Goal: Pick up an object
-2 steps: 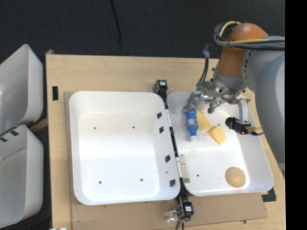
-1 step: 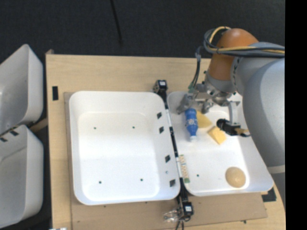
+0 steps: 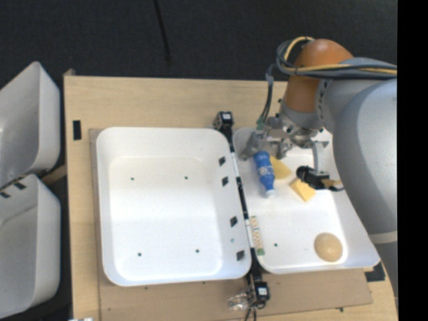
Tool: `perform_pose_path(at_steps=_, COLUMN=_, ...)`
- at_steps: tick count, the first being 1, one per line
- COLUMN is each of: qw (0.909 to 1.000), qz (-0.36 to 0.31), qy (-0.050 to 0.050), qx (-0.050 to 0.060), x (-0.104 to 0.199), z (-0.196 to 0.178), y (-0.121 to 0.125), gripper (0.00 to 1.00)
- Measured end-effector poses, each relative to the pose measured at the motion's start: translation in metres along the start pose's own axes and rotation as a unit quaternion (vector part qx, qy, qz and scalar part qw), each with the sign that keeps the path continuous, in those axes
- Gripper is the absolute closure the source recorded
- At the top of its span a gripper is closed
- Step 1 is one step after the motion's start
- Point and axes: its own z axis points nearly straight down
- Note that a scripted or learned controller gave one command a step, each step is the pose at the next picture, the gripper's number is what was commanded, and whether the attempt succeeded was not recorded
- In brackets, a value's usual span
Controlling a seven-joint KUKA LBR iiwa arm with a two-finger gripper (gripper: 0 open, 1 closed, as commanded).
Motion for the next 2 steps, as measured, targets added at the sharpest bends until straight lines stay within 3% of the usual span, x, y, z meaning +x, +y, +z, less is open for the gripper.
perform_pose_path(at_steps=1, qw=1.0, qz=0.0, qy=0.0, qx=-0.005, x=-0.001, z=-0.013, y=0.002, gripper=1.0)
perform_pose_path(at_steps=2, qw=1.0, qz=-0.004, qy=0.006, qx=-0.004, x=0.1, z=-0.104, y=0.002, gripper=1.0)
